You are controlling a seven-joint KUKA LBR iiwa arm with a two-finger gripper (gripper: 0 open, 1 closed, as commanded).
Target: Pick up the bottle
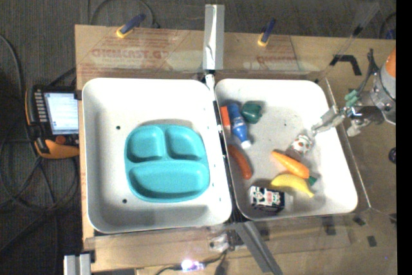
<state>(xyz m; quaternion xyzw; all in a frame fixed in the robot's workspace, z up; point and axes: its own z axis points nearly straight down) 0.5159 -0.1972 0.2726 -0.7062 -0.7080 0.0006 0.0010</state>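
The bottle [239, 126], white with a blue cap and blue lower part, lies flat in the right bin [335, 158] near its left wall. It rests between an orange stick [224, 118] and a dark green toy [252, 111]. My gripper [325, 123] hangs over the right bin's upper right part, well to the right of the bottle and apart from it. Nothing shows in its grasp. A small white and red object [300, 143] sits just below and left of the gripper.
The right bin also holds a red-orange pepper [242, 164], a carrot [291, 164], a banana [293, 183] and a black box [266, 198]. A teal divided plate [168, 161] lies in the left bin [103, 138]. A metal post [213, 35] stands behind the bins.
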